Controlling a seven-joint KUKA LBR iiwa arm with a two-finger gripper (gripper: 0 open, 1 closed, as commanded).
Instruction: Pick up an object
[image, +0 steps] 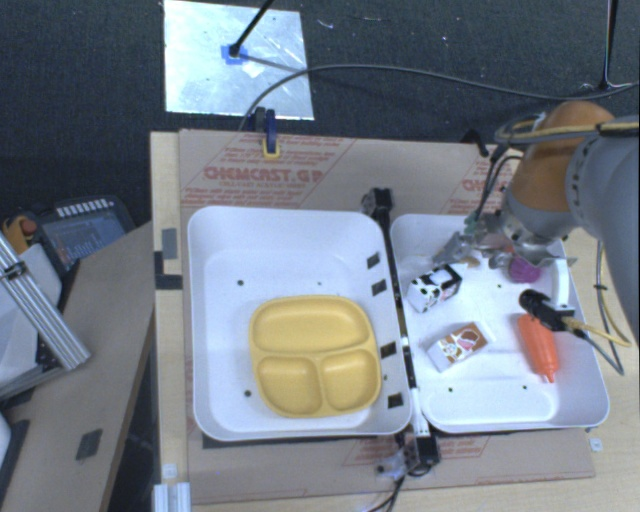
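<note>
Gripper (478, 243) low over right bin (500, 395), near cow-patterned block (433, 288); whether the hand is apart or together, cannot tell. Purple object (524, 267) possibly partly hidden beneath wrist.

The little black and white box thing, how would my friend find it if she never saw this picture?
Look at the right white bin, the one without the yellow plate. Near that bin's left wall, toward the back, sits the little box, just in front of the robot's tool. It alone is white with black blotches like a cow; the flat packet nearer the front is brownish with a picture.
</note>
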